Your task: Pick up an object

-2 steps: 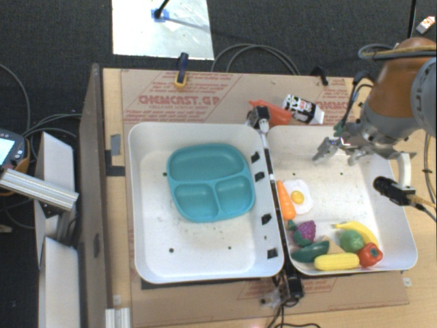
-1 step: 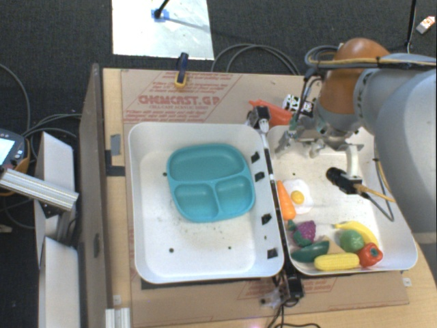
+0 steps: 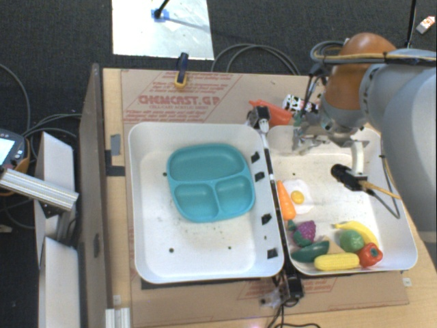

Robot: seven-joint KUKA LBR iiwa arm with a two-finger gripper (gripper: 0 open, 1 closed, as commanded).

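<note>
Down in the right bin lie a fried egg, carrot, purple grapes, corn cob, banana and tomato. My claw hangs over that bin's far end; whether it is parted, I cannot tell. Left, a teal divided plate rests in the other bin.

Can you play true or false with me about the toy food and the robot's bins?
1. The blue tray is in the left bin. True.
2. The corn lies on the blue tray. False: it lies in the right bin, near the front edge.
3. The carrot lies against the wall between the bins. True.
4. The fried egg is in the left bin. False: it is in the right bin, beside the carrot.
5. The hand is over the right bin's back part. True.
</note>
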